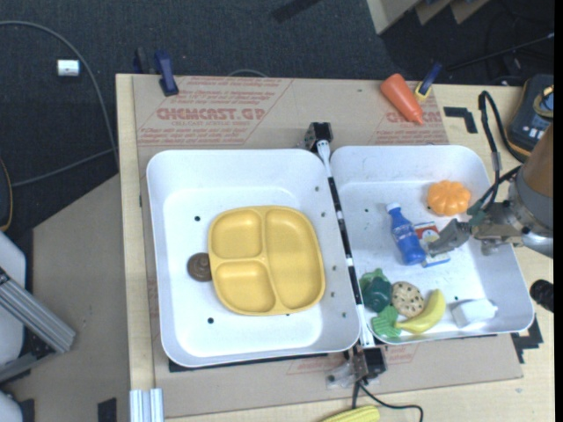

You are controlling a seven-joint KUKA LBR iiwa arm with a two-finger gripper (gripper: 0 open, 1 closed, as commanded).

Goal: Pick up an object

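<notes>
Bench (220,112): brown board, printed red lettering.
Left bin (167,236): resting on bench.
Right bin (369,170): alongside, edges touching.
Orange carrot-like object (402,98): on board behind right bin.
Blue clamp (164,73): back-left edge.

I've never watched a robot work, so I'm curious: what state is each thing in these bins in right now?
Gripper: low in the right bin, at the blue bottle.
Blue bottle: lying on its side.
Orange pumpkin: loose, untouched.
Banana: lying against the cookie.
Green toy: resting by the bin's left wall.
Yellow tray: flat in the left bin, compartments up.
</notes>
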